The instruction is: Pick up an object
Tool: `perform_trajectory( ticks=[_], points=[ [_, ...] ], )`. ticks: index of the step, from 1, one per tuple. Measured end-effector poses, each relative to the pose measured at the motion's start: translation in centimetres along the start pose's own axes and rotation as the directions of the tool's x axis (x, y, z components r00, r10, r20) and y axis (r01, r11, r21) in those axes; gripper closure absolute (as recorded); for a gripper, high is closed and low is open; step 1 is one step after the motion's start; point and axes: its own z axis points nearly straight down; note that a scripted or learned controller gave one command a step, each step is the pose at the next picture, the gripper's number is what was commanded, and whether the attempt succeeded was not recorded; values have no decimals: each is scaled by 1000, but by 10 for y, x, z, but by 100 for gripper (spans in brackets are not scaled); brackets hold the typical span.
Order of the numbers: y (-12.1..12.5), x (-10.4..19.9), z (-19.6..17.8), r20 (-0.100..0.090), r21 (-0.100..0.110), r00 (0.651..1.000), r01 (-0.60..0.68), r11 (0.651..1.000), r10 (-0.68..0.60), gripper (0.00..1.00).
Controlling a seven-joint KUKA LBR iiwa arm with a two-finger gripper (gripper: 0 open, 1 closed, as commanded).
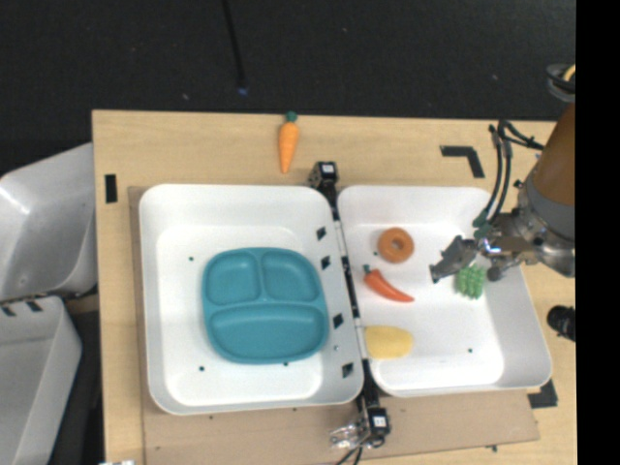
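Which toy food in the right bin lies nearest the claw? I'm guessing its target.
The green leafy piece, right beside the claw. The doughnut, red pepper and yellow piece lie farther left.

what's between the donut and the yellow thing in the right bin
The red chili pepper lies between the donut and the yellow thing, apart from both, on the right bin floor in the camera view.

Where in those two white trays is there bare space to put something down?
Left bin: bare floor all around the teal plate. Right bin: bare along its front right. Crowded around the donut, red pepper, yellow piece, green piece beside the tool.
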Motion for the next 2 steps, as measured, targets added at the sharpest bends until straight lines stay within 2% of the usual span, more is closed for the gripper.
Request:
perform_trajectory(
  ticks=[1,2],
  points=[
    [2,0,-5,2,-11,1000,3,1000,-3,0],
    [4,-4,58,1,-4,1000,0,1000,0,0]
  ],
)
